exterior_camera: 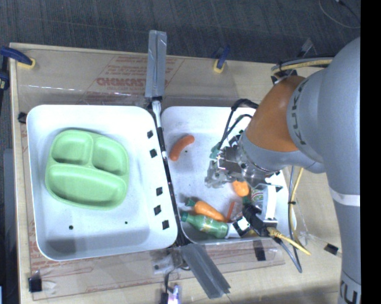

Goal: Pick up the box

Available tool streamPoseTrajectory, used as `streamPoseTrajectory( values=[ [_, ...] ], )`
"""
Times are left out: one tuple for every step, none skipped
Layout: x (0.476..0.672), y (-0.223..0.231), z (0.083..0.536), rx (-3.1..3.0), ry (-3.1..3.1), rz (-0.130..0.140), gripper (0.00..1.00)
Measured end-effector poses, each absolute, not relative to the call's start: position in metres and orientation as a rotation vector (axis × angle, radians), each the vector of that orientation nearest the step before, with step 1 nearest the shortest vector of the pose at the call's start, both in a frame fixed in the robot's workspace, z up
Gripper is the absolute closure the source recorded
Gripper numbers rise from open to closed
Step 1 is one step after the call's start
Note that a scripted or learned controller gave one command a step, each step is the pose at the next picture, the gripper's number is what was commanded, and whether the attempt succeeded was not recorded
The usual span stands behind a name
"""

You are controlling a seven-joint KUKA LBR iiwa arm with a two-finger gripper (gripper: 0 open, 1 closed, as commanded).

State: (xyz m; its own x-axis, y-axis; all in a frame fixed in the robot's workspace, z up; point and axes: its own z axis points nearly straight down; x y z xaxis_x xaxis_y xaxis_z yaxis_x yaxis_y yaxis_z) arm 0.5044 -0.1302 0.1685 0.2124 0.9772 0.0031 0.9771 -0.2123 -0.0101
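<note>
Near edge of right bin (197, 116): green bottle (206, 225) lying flat, carrot (207, 209) touching it. Mid-bin: claw (221, 171), low over the floor; finger state unclear. Farther: sausage (181, 145). Left bin (38, 170): green tray (87, 168). Box not identifiable.

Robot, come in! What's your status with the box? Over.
Two-finger gripper low over right white bin. Box not made out from here. Orange carrot, green bottle, orange sausage nearby.

Both bins (140, 233) were white. Left bin held a pale green divided tray (88, 168). In the right bin lay an orange-red sausage (181, 145), an orange carrot (208, 209) and a dark green bottle (206, 225). Arm (323, 116) was grey with an orange band (273, 122).
</note>
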Motion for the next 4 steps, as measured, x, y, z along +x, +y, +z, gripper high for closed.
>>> streamPoseTrajectory(
  values=[
    [0.505,-0.13,0.178,-2.432,-1.972,0.006,1.0],
    [0.506,-0.13,0.188,-2.424,-1.98,0.006,1.0],
    [0.508,-0.13,0.197,-2.416,-1.989,0.006,1.0],
    [0.509,-0.129,0.207,-2.408,-1.999,0.007,1.0]
  ],
)
